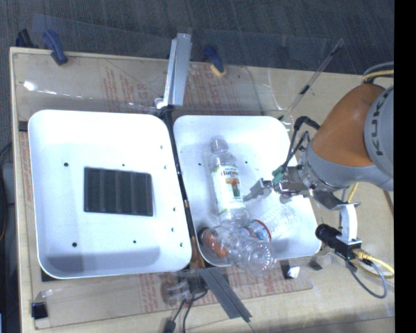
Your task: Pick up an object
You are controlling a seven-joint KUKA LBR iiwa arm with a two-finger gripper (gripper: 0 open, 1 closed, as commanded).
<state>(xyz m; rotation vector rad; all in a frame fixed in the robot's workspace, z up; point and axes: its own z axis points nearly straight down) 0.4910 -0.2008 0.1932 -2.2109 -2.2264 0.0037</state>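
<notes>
Where the bench's near edge meets the right bin (194,134), a crumpled clear plastic bottle (246,245) lies in that bin's near corner, with a small reddish-orange object (211,240) touching its left side. Just beyond them a second clear bottle (225,179), bearing a white label with green print, lies lengthwise with its cap toward the far wall. To its right the gripper (262,188) hangs over the bin's right half (the grey arm (347,144) with its orange band reaches in from the right edge); a pale finger points left toward the labelled bottle and ends just beside it, but nothing is seen between the fingers, and how far apart they stand cannot be told from this angle. A black cable and connector (336,238) trail below the wrist. The left bin (55,137) sits beside the right one, its floor carrying a dark ribbed rectangular panel (118,191). Farther back, two blue clamps (55,47) grip the bench's far edge.
</notes>
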